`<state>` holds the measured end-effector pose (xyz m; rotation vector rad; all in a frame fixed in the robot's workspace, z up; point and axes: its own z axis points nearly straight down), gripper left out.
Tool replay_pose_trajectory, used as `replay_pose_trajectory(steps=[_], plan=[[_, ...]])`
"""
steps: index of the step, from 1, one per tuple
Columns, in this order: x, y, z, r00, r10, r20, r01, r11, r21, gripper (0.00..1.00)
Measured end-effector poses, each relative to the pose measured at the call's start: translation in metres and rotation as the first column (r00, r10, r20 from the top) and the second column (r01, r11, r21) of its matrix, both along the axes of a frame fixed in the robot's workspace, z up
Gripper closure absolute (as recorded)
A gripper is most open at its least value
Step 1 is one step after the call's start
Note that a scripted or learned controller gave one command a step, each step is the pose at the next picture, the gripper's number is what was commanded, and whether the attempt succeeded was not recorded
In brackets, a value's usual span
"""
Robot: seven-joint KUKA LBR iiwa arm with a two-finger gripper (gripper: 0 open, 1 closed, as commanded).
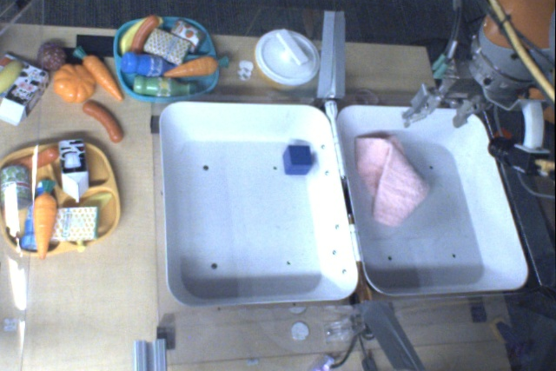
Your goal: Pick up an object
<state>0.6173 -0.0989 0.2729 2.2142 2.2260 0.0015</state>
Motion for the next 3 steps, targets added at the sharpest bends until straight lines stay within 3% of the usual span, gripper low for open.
replay_pose_trajectory(steps=[1,2,3], plan=[[0.023,0.015,-0.173,1.000,0.016,0.000,-0.016,1.000,0.001,0.00],[0.053,0.019,-0.086,0.998,0.062,0.005,-0.062,0.998,0.000,0.00],[0.012,0.038,-0.088,0.999,0.042,0.001,-0.042,0.999,0.001,0.00]])
